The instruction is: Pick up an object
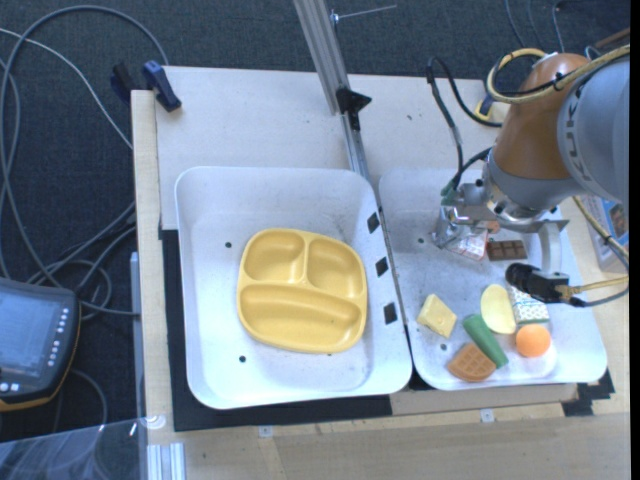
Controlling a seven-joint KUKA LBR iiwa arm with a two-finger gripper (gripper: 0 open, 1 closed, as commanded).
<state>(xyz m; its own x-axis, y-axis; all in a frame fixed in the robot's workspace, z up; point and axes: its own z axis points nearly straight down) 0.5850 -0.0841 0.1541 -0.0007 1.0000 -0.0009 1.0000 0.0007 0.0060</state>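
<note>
My gripper (457,226) hangs low over the back left part of the right bin (420,200). Right under it lies a small pale packet with red marks (468,247), and I cannot see whether the gripper touches it. A brown chocolate bar (506,250) lies just to the packet's right. Nearer the front of this bin are a pale yellow cheese wedge (437,315), a yellow oval fruit (497,308), a green cucumber (486,341), a brown waffle (471,363), an orange ball (533,341) and a small patterned box (530,309).
The left bin (200,268) holds a yellow divided plate (301,290). An aluminium post (322,38) rises behind the gap between the bins. The arm's grey and orange body (560,118) overhangs the right bin's back right.
</note>
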